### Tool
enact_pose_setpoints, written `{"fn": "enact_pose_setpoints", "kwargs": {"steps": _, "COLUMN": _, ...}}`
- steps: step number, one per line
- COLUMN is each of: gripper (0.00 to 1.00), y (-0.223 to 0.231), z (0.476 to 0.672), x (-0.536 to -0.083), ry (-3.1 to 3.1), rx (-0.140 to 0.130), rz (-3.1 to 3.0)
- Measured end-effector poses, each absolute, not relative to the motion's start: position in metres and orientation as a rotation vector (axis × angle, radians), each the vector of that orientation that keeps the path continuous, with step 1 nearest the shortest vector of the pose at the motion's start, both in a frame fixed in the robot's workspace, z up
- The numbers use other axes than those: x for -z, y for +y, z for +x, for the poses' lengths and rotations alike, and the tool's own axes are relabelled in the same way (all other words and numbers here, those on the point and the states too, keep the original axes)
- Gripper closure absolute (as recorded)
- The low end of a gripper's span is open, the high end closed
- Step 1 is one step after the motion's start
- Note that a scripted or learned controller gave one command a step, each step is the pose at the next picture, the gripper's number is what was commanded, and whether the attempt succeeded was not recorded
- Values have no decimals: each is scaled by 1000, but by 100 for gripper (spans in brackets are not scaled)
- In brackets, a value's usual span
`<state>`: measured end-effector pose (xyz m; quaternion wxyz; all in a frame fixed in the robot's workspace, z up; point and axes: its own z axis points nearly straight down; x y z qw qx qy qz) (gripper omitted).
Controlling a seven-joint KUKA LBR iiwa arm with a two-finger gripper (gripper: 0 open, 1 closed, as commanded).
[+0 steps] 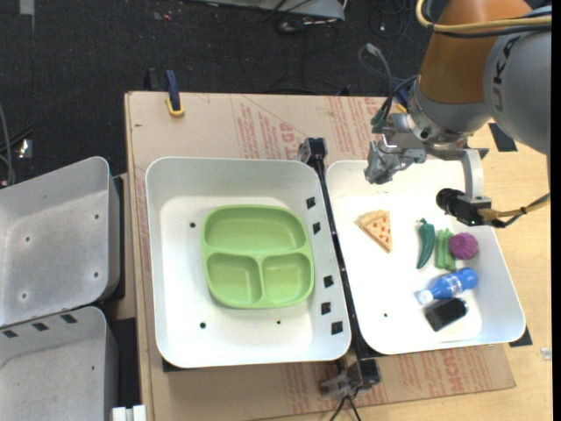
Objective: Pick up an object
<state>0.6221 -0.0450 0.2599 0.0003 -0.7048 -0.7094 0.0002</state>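
Bright, even light falls from above, and the two white bins (331,261) come close to washing out, with little surface detail. Shadows are soft and short; a faint one lies under the green divided tray (259,255). The floor beyond the bench stays dim. Focus is fair, with slight softness and coarse grain overall.

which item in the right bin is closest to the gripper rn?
The orange pizza-slice toy, lying just below the gripper. The green pepper, purple ball, blue bottle and black block lie farther down-right.
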Motion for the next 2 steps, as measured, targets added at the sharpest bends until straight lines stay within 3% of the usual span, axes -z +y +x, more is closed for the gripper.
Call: {"fn": "enact_pose_setpoints", "kwargs": {"steps": 2, "gripper": 100, "y": 49, "z": 621, "x": -244, "ry": -2227, "rx": -2, "rz": -2214}}
